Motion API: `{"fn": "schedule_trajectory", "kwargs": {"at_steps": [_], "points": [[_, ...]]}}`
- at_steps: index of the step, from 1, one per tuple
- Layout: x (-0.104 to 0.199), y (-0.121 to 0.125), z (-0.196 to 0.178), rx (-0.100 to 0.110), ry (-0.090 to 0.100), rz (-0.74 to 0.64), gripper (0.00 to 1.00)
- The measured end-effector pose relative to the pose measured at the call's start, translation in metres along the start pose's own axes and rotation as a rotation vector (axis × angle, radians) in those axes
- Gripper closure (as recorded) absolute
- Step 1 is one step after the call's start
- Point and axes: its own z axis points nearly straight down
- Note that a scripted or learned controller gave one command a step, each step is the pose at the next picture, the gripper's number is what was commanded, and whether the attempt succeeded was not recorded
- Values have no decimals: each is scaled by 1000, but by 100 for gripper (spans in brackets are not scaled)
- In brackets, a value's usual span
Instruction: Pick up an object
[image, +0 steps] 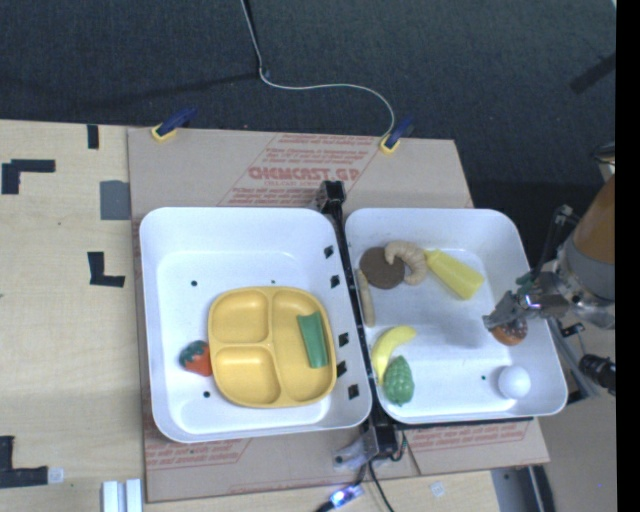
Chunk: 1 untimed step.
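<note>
Reaching in over the right bin (440, 222), the gripper (508, 322) is seen at the bin's right wall, directly above a small orange-red object (512, 335). Whether anything is held cannot be told. A miss is judged likely if closure is obstructed by the wall; the nearby white ball (514, 381) could be nudged.

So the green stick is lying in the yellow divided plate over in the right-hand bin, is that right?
Not quite. The green stick does lie in the yellow divided plate, but that plate sits in the left-hand bin, not the right-hand one. The camera view shows it.
</note>
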Motion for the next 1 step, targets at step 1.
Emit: {"fn": "schedule_trajectory", "kwargs": {"at_steps": [1], "points": [[0,1,-41,0,0,0,100]]}}
